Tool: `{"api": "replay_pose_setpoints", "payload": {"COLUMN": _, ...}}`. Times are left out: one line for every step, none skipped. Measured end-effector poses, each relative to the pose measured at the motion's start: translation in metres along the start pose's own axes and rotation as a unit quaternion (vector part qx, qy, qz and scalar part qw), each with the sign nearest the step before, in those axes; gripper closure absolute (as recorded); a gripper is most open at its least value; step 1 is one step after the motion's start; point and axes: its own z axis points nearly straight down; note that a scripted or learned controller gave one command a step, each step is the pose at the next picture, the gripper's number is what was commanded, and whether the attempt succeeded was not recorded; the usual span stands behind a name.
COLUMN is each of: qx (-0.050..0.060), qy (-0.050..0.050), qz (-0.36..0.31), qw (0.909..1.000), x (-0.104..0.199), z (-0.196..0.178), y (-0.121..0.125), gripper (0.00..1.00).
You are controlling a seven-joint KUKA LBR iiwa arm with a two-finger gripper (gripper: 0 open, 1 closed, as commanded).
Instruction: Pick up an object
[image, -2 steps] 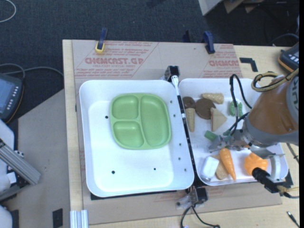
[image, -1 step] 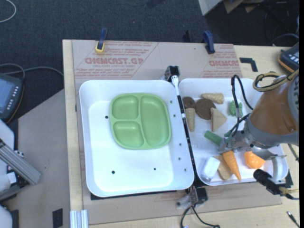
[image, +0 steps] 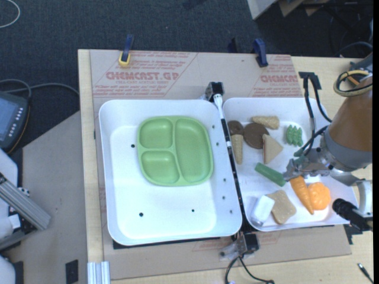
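Two white bins on the bench (image: 95, 158): left bin (image: 118, 218) holds a green tray (image: 175, 150); right bin (image: 237, 108) holds scattered toy food. Hand (image: 298, 169) low in right bin; finger state cannot be told. Nothing visibly gripped, so pickup judged still undone. Likely targets: green stick (image: 270, 174) at hand's 9 o'clock, near; orange piece (image: 305, 194) at its 6 o'clock, just beside.

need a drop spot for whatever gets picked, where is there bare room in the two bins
Left white bin: bare floor in front of the green three-compartment plastic tray, and a strip along its left wall. Right white bin is crowded: brown and tan food pieces, a green stick, an orange carrot toy, with the gripper low among them.
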Motion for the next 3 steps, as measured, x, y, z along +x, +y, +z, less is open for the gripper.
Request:
{"api": "replay_pose_setpoints", "payload": {"qx": 0.000, "qy": 0.000, "qz": 0.000, "qw": 1.0000, "x": -0.004, "z": -0.057, "y": 0.011, "gripper": 1.00}}
{"api": "replay_pose_setpoints", "payload": {"qx": 0.002, "qy": 0.001, "qz": 0.000, "qw": 1.0000, "x": -0.004, "z": -0.068, "y": 0.012, "gripper": 1.00}}
{"api": "replay_pose_setpoints", "payload": {"qx": 0.001, "qy": 0.001, "qz": -0.002, "qw": 1.0000, "x": 0.015, "z": -0.059, "y": 0.055, "gripper": 1.00}}
